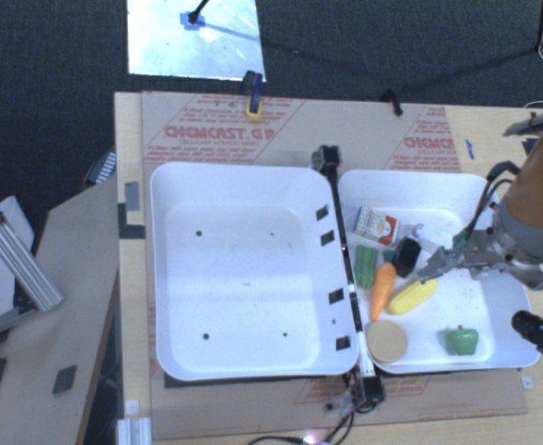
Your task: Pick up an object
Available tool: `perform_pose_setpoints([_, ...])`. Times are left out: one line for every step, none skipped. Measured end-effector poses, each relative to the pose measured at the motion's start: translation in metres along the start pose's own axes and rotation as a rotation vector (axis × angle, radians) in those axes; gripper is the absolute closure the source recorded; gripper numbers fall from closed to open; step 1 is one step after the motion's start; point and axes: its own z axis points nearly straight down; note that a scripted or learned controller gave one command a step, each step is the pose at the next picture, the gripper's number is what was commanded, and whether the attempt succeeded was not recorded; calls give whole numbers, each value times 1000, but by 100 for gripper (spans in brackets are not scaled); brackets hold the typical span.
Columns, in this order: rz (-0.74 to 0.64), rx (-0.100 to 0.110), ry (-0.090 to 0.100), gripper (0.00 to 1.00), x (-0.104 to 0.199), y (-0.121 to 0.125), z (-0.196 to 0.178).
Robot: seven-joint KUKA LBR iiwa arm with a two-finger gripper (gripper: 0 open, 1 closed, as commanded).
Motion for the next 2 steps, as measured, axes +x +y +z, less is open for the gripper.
perform_pose_setpoints([-9,-4,2,0,53,101,78])
perform_pose_setpoints([4,-11,0,0,51,41,99])
